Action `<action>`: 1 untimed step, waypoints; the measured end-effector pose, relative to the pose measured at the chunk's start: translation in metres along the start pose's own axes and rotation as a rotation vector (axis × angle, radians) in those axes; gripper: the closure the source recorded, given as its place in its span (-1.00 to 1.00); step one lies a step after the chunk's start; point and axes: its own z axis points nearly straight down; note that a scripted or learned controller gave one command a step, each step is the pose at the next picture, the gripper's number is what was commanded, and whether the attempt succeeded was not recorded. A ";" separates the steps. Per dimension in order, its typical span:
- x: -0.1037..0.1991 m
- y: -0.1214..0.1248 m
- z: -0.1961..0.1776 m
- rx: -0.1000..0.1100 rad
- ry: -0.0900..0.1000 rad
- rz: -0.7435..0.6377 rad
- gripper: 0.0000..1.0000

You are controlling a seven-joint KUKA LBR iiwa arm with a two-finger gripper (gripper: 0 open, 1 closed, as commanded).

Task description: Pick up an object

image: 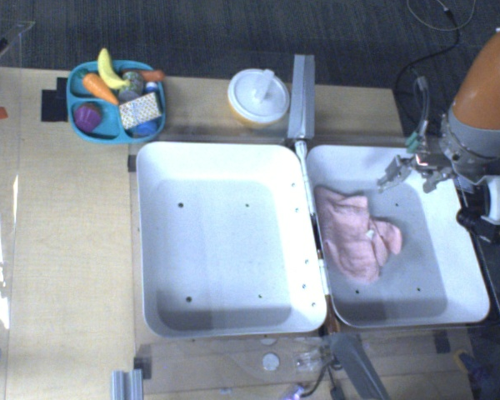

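1. A crumpled pink cloth (358, 233) lies in the right bin (450, 298), against the divider side and toward the middle of the bin floor, its folds bunched and a paler fold at its upper left.
2. The pincer (410, 173) hangs over the right bin's upper part, up and to the right of the pink cloth and apart from it; its two fingers (391, 175) are spread, with nothing between them.
3. The grey arm (475, 144) with its orange band (488, 82) reaches in above and to the right of the pink cloth, over the right bin's far corner.
4. The left bin (225, 240) sits just left of the pink cloth, across the shared rims, where the two bins meet.
5. A round white lidded container (258, 96) with a yellow base stands on the wooden surface (58, 248), up and to the left of the pink cloth, beyond the left bin's far rim.
6. A blue compartment tray (108, 132) rests further left still of the pink cloth, holding a toy banana (109, 70), a toy carrot (99, 87), a purple piece (87, 117) and other small items too small to make out.
7. A black cable (437, 11) loops across the dark floor, above the pink cloth and beyond the surface.
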 end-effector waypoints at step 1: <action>0.025 -0.033 0.095 0.001 0.001 -0.085 -1.00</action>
